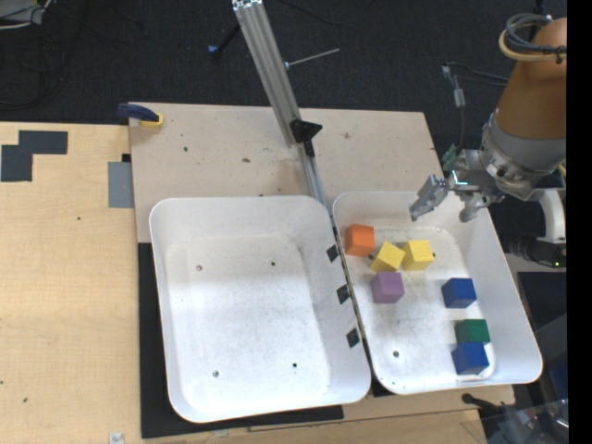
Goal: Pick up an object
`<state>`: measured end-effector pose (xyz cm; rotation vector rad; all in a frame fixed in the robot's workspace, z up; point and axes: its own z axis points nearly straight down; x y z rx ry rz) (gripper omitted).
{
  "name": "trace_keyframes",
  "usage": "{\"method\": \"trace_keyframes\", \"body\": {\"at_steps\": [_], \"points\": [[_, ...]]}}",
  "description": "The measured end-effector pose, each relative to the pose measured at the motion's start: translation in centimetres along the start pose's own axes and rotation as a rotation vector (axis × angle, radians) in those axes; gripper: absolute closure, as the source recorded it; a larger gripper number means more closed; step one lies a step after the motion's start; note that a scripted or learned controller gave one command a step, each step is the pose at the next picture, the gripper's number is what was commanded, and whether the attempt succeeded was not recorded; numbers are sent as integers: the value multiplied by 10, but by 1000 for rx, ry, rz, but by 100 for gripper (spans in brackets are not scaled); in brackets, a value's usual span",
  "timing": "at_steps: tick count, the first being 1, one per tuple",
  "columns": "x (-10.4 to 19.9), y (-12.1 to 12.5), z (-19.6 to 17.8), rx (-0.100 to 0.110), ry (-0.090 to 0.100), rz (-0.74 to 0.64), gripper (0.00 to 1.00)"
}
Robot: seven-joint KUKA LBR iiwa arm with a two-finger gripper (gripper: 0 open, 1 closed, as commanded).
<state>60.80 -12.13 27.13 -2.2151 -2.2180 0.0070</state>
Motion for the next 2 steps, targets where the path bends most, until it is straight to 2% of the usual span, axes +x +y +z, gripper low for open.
{"method": "trace_keyframes", "body": {"at_steps": [1,2], "points": [[0,1,-3,-5,-1,1,0],[6,-8,49,1,0,2,0]]}}
